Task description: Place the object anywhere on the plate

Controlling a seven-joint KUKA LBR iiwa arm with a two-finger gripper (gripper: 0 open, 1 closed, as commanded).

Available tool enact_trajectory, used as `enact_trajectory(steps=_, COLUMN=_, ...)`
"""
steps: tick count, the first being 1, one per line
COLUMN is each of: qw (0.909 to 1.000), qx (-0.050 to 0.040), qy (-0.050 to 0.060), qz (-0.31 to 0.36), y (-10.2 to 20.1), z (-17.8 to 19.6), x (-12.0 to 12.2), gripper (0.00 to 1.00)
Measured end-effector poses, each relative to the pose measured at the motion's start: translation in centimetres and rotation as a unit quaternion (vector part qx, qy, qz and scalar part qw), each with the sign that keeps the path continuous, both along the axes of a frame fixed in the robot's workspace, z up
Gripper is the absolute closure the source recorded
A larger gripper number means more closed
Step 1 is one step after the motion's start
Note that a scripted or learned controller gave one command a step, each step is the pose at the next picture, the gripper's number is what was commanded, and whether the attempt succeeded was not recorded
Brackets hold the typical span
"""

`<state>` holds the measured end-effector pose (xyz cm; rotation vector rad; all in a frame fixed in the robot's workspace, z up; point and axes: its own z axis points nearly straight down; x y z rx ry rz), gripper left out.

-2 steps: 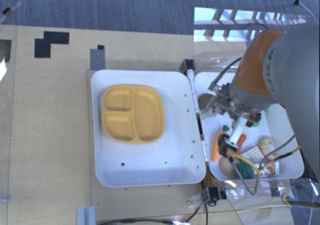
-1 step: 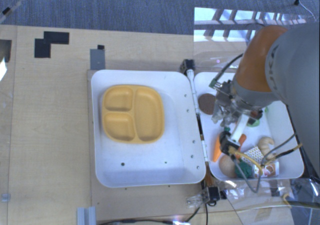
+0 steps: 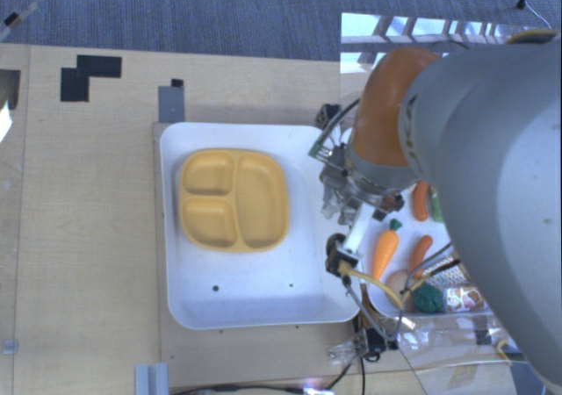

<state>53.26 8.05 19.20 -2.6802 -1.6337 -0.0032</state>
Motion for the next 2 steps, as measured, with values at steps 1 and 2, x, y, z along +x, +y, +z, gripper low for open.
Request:
enact_trajectory(steps=1, qw=0.9988, qx=0.0011, qy=-0.001, qz=-0.050, y=7.80, z=5.65, x=0.14, gripper=1.00)
enact_trajectory(steps=2, qw=0.9987, qx=-0.0012, qy=0.000, qz=-0.051, y=7.40, z=5.54, x=0.15, gripper=0.00)
